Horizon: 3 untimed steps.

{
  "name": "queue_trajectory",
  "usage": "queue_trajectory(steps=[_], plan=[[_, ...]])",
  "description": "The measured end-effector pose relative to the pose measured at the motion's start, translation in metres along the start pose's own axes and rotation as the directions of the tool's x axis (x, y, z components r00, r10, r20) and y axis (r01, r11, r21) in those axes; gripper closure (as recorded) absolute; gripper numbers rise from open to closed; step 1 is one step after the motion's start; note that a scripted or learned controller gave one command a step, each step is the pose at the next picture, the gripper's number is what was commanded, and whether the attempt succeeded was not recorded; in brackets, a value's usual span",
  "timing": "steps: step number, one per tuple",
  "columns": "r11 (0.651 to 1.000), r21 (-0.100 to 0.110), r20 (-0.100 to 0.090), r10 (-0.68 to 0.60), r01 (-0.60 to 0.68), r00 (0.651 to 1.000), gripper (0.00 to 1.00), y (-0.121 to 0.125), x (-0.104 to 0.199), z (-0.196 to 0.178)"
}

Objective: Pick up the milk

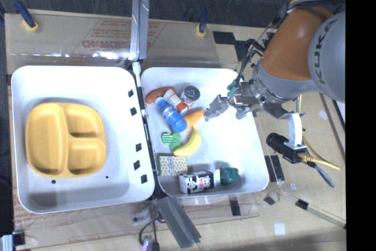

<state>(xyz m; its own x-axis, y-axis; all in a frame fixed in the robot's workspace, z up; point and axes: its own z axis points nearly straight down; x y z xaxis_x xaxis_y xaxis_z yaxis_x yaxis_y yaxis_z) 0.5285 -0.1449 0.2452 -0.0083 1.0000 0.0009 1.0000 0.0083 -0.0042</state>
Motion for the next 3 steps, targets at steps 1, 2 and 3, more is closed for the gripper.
queue_trajectory(steps=[1,2,3], plan=[[1.000,0.000,0.000,-0.023,0.023,1.000,0.00,-0.053,-0.066,0.117],[1.000,-0.001,0.001,-0.030,0.030,1.000,1.00,-0.052,-0.065,0.107],[0.995,-0.002,0.000,0.097,-0.097,0.995,1.00,-0.051,-0.018,0.021]])
